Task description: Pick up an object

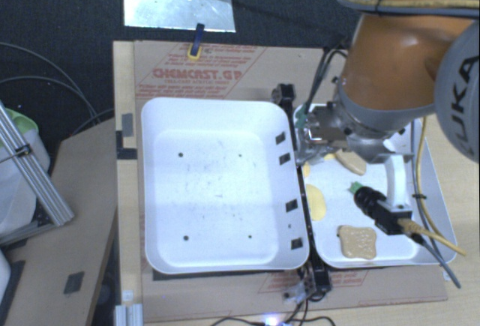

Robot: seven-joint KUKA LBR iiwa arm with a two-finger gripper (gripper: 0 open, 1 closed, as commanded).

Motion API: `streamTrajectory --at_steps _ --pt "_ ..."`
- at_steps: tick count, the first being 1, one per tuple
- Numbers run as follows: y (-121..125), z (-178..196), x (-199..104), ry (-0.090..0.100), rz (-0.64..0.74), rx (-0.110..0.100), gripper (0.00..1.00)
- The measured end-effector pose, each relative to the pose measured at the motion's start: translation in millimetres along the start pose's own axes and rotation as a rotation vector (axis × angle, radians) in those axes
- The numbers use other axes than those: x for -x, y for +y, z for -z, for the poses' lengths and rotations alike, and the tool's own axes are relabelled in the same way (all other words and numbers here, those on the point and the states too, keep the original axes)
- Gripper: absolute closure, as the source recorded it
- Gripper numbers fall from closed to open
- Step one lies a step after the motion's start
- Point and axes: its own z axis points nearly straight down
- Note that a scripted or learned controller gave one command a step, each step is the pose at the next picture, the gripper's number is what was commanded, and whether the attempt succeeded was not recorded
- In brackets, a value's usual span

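My arm (405, 47) hangs over the right bin (420, 246) and covers most of it. The gripper (319, 136) sits low at the bin's far left corner, close to the divider between the bins, with the wrist hiding its tip. A tan toast-shaped piece (358, 242) lies near the bin's front edge. A pale yellow round piece (316, 203) lies by the bin's left wall. A beige elongated piece (350, 163) pokes out from under the wrist, just right of the gripper. A small green bit (354, 187) shows beside a black part (377, 210).
The left bin (217, 182) stands next to the right one, joined by black clips (287, 160). Both rest on a cardboard sheet (199, 66). A cable (431, 238) trails over the right bin's front right corner. An aluminium frame (34, 174) stands at far left.
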Motion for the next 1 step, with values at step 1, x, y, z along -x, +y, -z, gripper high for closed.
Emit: streamTrajectory --at_steps 1 --pt "0.2 39.6 33.7 -0.004 -0.013 0.001 1.00"
